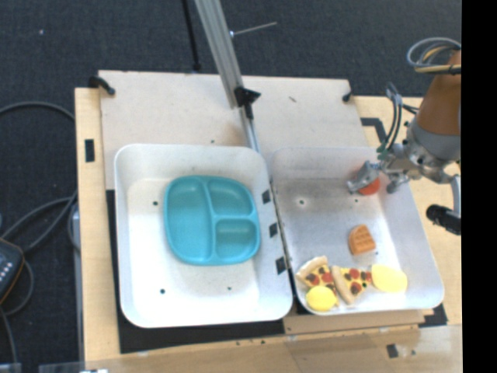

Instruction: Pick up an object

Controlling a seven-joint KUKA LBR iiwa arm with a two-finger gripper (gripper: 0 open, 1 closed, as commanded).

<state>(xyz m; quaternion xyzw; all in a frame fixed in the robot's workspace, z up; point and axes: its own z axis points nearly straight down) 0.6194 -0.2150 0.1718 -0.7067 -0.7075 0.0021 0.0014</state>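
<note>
The arm entered from the right, orange band above the wrist, with the gripper (371, 179) low over the far part of the right bin (311, 169). A small red-orange object (372, 185) sat right at the fingertips, partly hidden by the grey finger (359, 180) in front of it. Whether it lay between the fingers or just beneath them could not be resolved; likewise whether the jaws were open or closed on it. No firm grasp could be recorded.

Other contents of the right bin, all well apart from the gripper and toward the near side:
- an orange-brown bread-like piece (361, 240), about mid-bin, nearer than the gripper;
- a pizza slice (314, 271) at the near left corner, with a yellow round piece (321, 298) just beside it at the near edge;
- a second pizza slice (350, 280) to its right;
- a yellow lemon-like piece (388, 278) farther right, near the near rim.

The left bin (140, 169) held a teal divided plate (211, 219), lying flat near its centre, three compartments showing. A slanted aluminium rail (220, 41) rose from the far side of the bench, between the two bins.
</note>
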